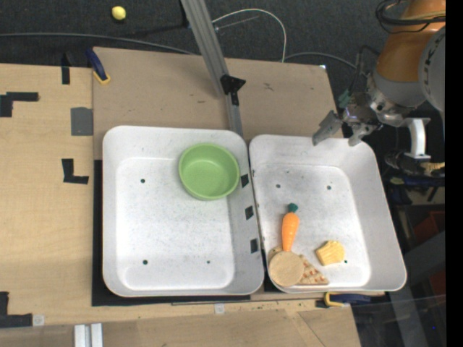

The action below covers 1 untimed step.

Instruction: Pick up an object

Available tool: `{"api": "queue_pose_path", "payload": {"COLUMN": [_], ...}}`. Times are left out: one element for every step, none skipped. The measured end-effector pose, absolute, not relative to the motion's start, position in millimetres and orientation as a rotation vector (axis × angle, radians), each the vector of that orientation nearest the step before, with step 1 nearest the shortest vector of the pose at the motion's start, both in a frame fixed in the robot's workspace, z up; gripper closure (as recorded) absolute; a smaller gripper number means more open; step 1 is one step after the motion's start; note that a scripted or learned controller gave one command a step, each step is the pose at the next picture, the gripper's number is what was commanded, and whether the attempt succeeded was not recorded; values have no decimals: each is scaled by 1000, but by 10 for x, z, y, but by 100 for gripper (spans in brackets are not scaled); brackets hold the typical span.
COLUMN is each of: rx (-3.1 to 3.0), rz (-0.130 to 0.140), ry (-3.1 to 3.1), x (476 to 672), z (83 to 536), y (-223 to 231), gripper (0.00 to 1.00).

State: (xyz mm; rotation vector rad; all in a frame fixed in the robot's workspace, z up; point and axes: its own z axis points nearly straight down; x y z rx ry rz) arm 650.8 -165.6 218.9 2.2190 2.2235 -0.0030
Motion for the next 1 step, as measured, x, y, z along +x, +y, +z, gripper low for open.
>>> {"api": "queue_pose_path", "payload": {"rx": [2224], "rz": [-8], "ry": [2226], "x": [6526], "z": [1600], "y": [-1735], "gripper": [0]}}
